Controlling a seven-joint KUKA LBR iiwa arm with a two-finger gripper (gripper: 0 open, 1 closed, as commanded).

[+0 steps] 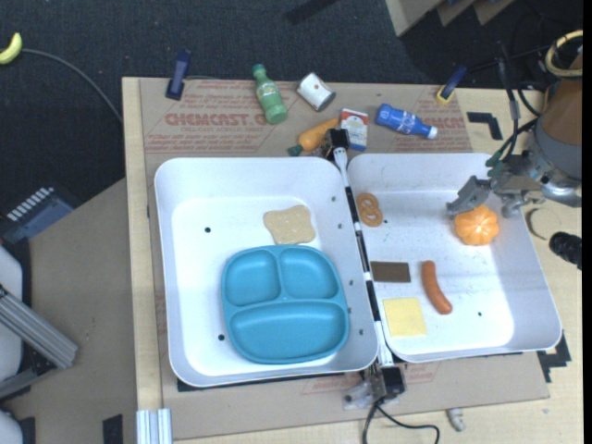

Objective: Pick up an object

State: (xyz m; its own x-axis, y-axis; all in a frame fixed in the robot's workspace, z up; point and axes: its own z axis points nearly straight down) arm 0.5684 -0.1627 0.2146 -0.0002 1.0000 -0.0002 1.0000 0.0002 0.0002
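An orange fruit (476, 227) lies in the right bin (518, 331), near its far right side. My gripper (487, 202) hangs just behind and above the orange, coming in from the right, and its fingers (468, 195) stand apart with nothing between them. The same bin also holds a red sausage (437, 287), a yellow cheese square (404, 317), a brown square (389, 272) and a pretzel (370, 209).
The left bin (185, 248) holds a blue divided plate (283, 303) and a slice of toast (289, 225). Behind the bins on the board lie a green bottle (270, 95), a white can (315, 91), a small carton (352, 128) and a blue bottle (405, 120).
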